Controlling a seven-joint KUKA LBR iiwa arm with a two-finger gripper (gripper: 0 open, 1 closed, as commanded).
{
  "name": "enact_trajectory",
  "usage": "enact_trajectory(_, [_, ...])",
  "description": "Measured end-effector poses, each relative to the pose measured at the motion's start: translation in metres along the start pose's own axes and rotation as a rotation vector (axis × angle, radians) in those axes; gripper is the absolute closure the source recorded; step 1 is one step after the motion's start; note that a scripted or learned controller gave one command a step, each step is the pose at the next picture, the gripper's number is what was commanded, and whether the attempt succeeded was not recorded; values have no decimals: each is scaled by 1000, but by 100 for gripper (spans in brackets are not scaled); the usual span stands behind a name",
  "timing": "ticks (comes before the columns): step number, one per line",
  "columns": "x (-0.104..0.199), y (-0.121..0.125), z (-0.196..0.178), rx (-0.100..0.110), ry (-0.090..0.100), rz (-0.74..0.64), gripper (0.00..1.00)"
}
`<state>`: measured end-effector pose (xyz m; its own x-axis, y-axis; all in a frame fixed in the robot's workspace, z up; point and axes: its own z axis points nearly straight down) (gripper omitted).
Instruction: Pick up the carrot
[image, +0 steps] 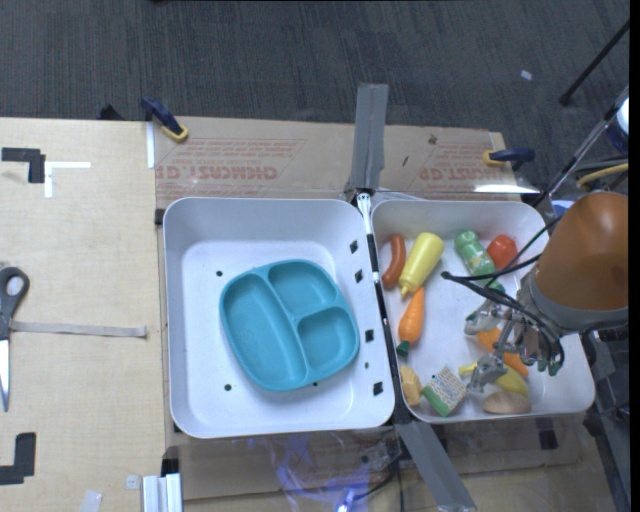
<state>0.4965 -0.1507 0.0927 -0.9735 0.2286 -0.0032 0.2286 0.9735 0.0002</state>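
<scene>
L bin (190, 330) holds blue tray (290, 325); R bin (440, 212) has carrot (411, 316), hotdog (395, 258), mustard bottle (422, 262); my gripper (503, 345) state: can't tell

Upside-down red lettering on the cardboard sheet (300, 160) behind the bins, too blurred to read.

Two white bins sit side by side: the left bin (190, 330) and the right bin (440, 330). One blue divided plate (288, 324) has three compartments. There is one carrot (411, 317), one yellow bottle (421, 260), one red sausage (394, 259), one green can (470, 250), and one red tomato (502, 247). One pair of scissors (8, 320) and two blue-and-yellow clamps (165, 118) (510, 156) complete the count.
</scene>
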Motion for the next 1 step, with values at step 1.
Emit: enact_trajectory(1, [-2,0,-10,0,-6,-3,100])
